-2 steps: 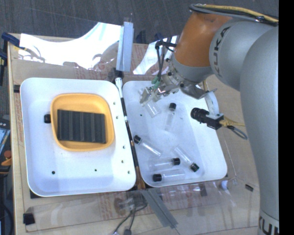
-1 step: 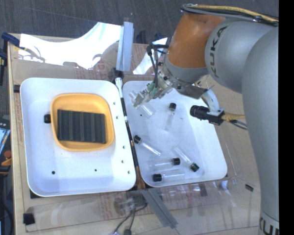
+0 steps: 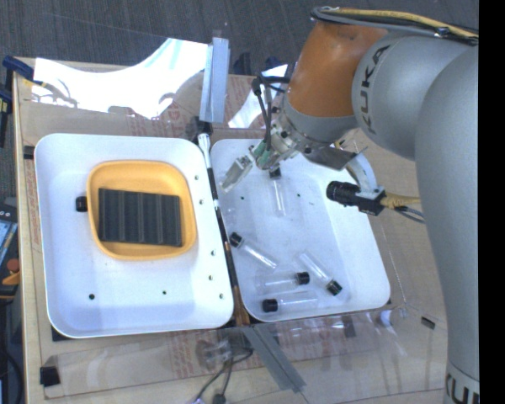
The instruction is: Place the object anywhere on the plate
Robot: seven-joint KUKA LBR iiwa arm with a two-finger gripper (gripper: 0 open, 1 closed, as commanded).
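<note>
tubes (image 3: 279, 263) lie in rt bin (image 3: 366, 251); fingers (image 3: 254, 160) over its top-left, state can't tell; plate (image 3: 140, 209) in left bin.

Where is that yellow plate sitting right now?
The yellow plate lies in the left white bin, holding a dark ribbed block, left of the bin with the tubes.

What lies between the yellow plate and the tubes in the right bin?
In the camera view, bare left-bin floor and the bins' adjoining rims separate the yellow plate from the tubes.
</note>
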